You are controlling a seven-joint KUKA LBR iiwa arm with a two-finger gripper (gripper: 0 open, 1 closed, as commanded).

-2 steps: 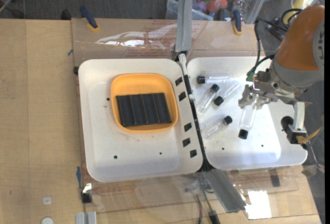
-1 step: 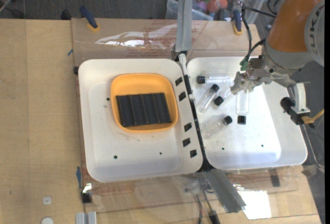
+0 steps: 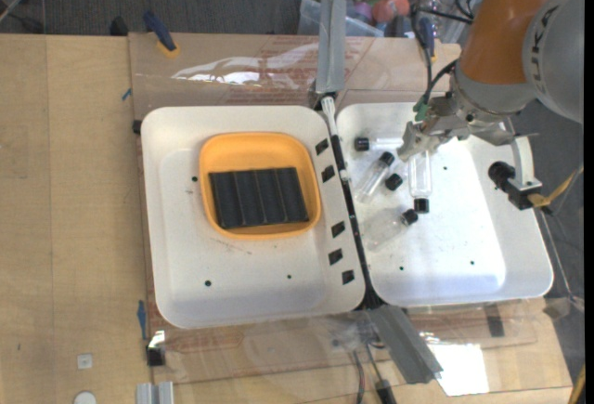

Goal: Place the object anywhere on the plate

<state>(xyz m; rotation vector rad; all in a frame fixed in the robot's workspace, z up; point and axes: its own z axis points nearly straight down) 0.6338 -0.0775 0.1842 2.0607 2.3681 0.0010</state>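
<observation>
Clear tubes [image 3: 401, 172] under tool [image 3: 419, 135], right bin [image 3: 483, 254]; black-slabbed plate [image 3: 260, 183] left

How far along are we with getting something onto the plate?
Nothing looks done yet: the orange plate in the left bin carries a dark ridged block; whether that is the object, I can't tell. In hand: the gripper sits low in the right bin among the clear tubes with black caps, with no tube visibly between its fingers. Left: grasp one, carry it across, set it on the plate.

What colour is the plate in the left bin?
Orange-yellow; the plate carries a black ribbed block, seen clearly in the camera view.
</observation>
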